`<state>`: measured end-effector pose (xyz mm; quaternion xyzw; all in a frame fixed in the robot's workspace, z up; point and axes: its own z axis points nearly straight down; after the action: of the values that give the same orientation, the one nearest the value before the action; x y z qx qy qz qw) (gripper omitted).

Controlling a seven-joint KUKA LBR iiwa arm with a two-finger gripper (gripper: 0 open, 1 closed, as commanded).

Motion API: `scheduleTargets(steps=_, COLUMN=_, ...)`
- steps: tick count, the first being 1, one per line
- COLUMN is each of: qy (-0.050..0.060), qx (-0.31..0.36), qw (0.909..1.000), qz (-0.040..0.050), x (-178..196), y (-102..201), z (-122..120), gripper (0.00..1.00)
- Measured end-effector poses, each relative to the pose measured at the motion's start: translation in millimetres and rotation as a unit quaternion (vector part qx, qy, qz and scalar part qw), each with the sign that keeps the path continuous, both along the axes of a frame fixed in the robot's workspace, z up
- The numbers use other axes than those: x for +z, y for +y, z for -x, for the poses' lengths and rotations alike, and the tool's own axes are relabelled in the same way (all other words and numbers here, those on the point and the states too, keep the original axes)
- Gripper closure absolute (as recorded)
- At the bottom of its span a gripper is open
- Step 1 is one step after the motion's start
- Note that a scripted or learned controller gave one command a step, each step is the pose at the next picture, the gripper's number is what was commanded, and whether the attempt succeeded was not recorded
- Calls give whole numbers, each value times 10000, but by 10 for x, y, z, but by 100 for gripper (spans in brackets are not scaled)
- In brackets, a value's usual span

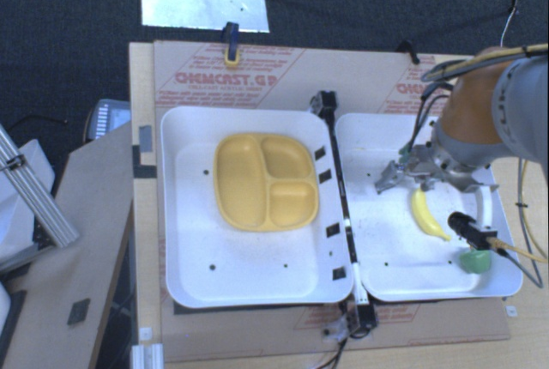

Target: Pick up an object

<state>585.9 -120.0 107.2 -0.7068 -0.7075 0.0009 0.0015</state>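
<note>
in the camera view, looking down on the bench, we see the gripper low over the right bin, toward its far half, with the grey arm coming in from the right. whether its jaws are wide, narrow or closed on something we cannot tell from this angle, and nothing shows clearly between them. a banana lies just on the near side of the gripper, on the bin floor, its length running far to near; we judge it the likeliest thing to pick, since it is closest to the tool. a small green object sits in the bin's near right corner, where a wall could hamper a grasp. in the left bin a yellow divided plate lies flat in the middle, well apart from the gripper.
</note>
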Motion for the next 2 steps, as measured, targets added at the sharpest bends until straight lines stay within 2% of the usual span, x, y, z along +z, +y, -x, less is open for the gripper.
scheduleTargets(steps=1, qy=-14, qx=-4, qw=10000, qz=2, x=-238, y=5, z=-3, gripper=0)
scheduleTargets(steps=2, qy=-36, qx=-11, qw=10000, qz=11, x=-115, y=-1, z=-16, gripper=100)
